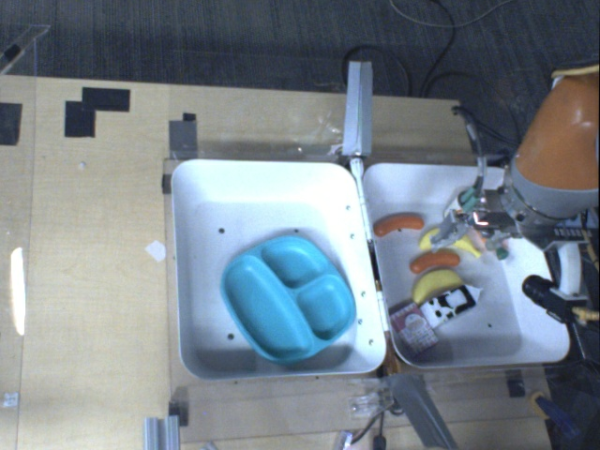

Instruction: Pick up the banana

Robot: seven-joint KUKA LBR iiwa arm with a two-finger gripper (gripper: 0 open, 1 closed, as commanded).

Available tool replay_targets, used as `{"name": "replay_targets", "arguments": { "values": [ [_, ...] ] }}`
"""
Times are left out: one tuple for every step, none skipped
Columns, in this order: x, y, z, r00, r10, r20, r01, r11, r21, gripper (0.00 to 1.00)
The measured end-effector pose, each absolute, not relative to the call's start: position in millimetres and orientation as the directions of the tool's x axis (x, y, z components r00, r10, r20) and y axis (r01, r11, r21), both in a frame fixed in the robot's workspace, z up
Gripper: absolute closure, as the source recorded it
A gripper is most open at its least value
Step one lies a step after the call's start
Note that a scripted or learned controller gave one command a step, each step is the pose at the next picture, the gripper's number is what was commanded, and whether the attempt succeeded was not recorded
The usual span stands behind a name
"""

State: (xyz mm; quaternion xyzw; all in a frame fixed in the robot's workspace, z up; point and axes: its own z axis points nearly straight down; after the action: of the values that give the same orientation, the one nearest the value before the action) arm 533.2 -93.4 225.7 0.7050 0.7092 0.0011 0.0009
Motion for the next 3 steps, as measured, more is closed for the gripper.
{"name": "replay_targets", "arguments": {
  "values": [
    [549.6, -138.1, 147.0, 0.004, 1.0, 0.0, 1.0, -0.004, 0.002, 0.0],
    [562.9, -100.1, 89.5, -0.04, 0.999, -0.002, 0.999, 0.04, 0.012, 0.0],
    [565.3, -98.3, 101.1, -0.041, 0.999, -0.001, 0.999, 0.041, 0.019, 1.0]
  ]
}}
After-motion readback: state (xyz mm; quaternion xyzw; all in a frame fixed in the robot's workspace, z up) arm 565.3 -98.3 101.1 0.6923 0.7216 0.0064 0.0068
